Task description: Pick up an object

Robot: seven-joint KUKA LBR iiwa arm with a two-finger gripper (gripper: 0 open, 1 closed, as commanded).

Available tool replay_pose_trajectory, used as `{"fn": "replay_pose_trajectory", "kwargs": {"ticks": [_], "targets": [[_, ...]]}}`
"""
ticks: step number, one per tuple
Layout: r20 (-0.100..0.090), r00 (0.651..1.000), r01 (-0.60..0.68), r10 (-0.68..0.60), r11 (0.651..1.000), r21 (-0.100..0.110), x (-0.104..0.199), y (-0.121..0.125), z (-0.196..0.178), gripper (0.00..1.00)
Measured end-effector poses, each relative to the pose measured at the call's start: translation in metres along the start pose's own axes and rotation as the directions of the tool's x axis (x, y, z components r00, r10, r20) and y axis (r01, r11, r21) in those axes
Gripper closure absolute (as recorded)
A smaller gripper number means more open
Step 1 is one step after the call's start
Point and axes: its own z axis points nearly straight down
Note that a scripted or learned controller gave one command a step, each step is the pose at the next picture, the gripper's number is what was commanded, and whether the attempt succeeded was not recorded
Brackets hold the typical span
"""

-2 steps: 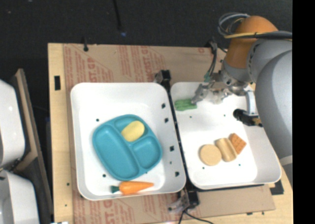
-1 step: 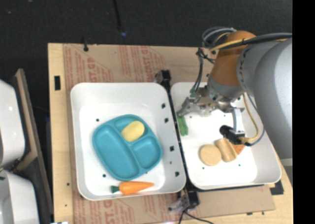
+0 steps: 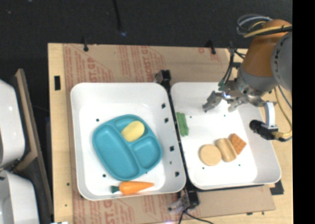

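The gripper hangs over the far part of the right bin, its two fingers spread apart with nothing between them. Behind it the grey arm with its orange band comes in from the right. Nearer in that same bin lie a round cracker, a small bread roll touching it, and an orange wafer against the roll. A green bean rests by the bin's left wall. In the left bin sits a blue sectioned plate with a yellow lemon in its far compartment, and a carrot lies just beside the plate's near edge.
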Motion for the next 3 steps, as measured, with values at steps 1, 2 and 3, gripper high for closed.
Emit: {"fn": "replay_pose_trajectory", "kwargs": {"ticks": [1,2,3], "targets": [[-0.003,1.000,-0.015,0.015,1.000,0.004,0.018,-0.029,-0.027,0.00],[-0.002,1.000,-0.016,0.016,1.000,0.006,0.018,-0.029,-0.026,0.00],[-0.003,1.000,0.006,-0.006,1.000,0.008,0.031,0.044,0.020,0.00]]}}
